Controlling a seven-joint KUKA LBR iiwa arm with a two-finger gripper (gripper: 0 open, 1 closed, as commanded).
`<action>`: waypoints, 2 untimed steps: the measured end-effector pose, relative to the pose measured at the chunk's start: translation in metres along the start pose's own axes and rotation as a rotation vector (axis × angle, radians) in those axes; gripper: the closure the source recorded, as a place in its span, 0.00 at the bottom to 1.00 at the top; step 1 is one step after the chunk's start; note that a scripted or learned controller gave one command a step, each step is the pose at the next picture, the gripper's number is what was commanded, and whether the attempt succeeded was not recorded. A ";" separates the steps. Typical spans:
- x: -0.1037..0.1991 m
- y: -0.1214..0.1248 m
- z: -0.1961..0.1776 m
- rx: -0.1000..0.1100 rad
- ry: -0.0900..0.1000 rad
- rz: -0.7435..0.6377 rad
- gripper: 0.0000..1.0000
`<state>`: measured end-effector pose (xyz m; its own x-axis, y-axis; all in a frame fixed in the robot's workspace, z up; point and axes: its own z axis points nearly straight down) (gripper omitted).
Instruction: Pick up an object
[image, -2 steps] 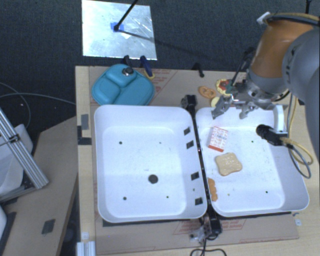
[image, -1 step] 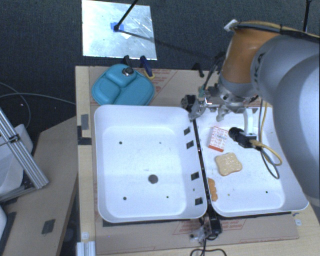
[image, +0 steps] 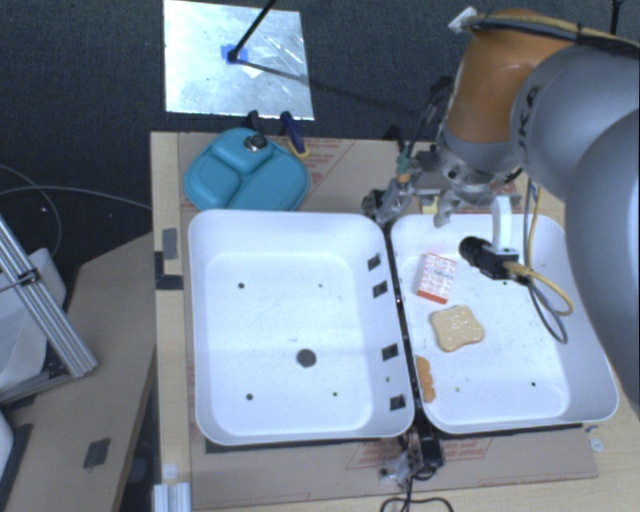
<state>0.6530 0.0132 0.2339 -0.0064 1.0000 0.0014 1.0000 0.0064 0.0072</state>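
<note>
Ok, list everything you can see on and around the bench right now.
Bins: two, white, side by side on the bench.
Packet: one, red and white, right bin, upper left part.
Cracker: one, tan, right bin, just below the packet.
Orange piece: one, right bin, against its left wall.
Dark spot: one, left bin floor; cannot tell what it is.
Teal tray: one, behind the left bin.
Foil sheet: one, silver, on the floor behind the bench.
Arm: one, grey with an orange band, over the right bin's top edge.
Gripper: one, at the bins' upper junction.
</note>
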 end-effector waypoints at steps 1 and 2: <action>0.058 -0.031 -0.001 0.006 0.001 -0.003 0.00; 0.021 -0.067 0.047 0.012 -0.002 0.009 0.00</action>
<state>0.5859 0.0342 0.1870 0.0023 1.0000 -0.0005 1.0000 -0.0023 -0.0046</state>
